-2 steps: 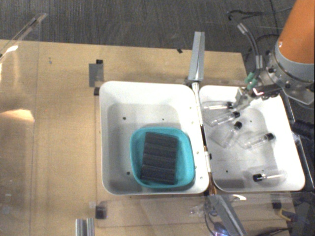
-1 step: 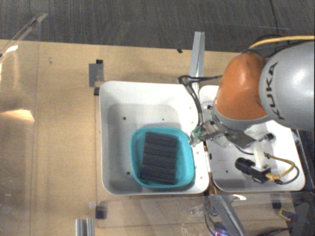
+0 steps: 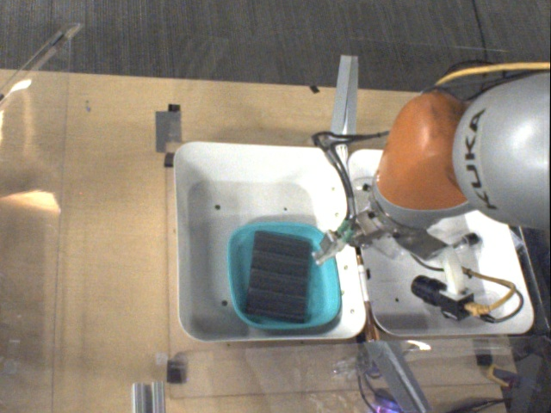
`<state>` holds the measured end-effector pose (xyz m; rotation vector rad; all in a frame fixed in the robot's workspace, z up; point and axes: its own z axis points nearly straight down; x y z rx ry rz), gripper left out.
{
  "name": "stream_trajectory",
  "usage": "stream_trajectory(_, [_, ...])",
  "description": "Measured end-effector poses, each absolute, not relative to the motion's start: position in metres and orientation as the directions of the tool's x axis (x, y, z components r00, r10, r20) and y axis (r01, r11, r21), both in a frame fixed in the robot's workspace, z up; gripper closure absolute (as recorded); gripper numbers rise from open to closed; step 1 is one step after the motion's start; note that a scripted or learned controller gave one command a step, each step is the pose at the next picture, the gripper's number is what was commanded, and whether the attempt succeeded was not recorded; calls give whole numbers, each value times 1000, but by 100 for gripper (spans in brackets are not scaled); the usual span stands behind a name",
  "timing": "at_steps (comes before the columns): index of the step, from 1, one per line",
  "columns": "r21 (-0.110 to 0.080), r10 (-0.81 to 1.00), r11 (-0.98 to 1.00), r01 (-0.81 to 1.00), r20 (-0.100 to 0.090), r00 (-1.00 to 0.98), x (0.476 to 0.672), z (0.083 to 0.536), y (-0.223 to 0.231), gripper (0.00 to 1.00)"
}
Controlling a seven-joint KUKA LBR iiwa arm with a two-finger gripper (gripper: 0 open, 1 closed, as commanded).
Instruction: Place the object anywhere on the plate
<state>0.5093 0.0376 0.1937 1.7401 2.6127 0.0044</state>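
A teal plate (image 3: 327, 295) lies in the front right part of the left bin (image 3: 202, 231). On it rests a black ribbed block (image 3: 278, 275), lying flat and covering most of the plate's middle. My gripper (image 3: 329, 246) hangs at the plate's upper right rim, just right of the block's top corner and apart from it. Nothing shows in its grasp. The arm's orange band (image 3: 417, 157) and grey body cover much of the right bin.
The right bin (image 3: 405, 312) sits against the left one, their walls meeting just right of the plate. A grey metal post (image 3: 344, 93) stands behind the bins. The wooden bench (image 3: 86, 231) spreads to the left.
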Motion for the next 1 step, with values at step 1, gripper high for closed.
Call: stream_trajectory(1, [9, 909, 416, 909, -4, -416, 489, 279, -14, 0])
